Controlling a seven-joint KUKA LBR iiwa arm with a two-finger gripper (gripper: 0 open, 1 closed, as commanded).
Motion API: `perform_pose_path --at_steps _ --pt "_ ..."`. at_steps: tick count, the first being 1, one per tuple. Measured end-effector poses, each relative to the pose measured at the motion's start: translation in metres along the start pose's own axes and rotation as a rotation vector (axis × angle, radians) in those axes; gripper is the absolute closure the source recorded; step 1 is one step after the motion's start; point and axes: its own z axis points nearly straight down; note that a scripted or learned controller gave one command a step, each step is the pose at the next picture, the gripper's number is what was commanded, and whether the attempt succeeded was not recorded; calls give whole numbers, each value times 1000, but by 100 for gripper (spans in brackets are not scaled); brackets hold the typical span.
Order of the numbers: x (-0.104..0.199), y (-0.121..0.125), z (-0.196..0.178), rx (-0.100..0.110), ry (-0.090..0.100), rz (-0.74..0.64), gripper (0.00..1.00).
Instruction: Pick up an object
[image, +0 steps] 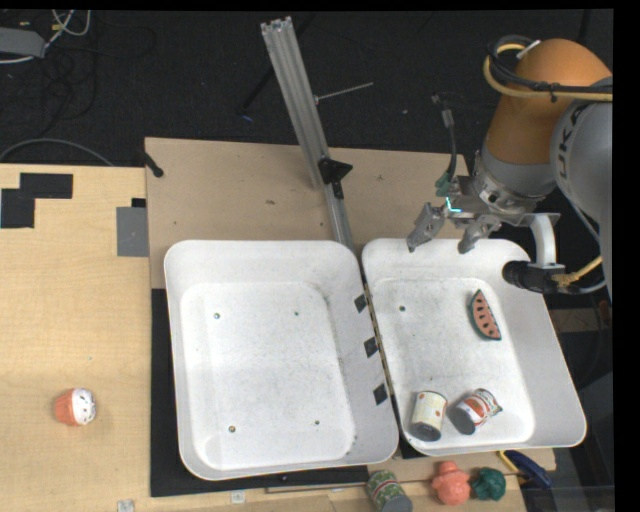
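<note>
My gripper hangs over the far edge of the right bin, its two fingers spread apart with nothing between them. A watermelon slice lies in the right bin, below and to the right of the gripper. At that bin's near edge a white cup lies on its side next to a red and white can.
The left bin sits beside the right one. A slanted metal rail rises behind the bins. A small red and white figure rests on the wooden bench at left. A can, a pink toy and a green toy lie in front of the right bin.
</note>
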Motion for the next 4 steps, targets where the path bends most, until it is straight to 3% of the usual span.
perform_pose_path --at_steps 1,3,4 --pt "0 1 -3 -5 -1 -2 0" --pt "-6 0 111 1 -1 2 0" --pt "-4 0 139 -4 -1 2 0"
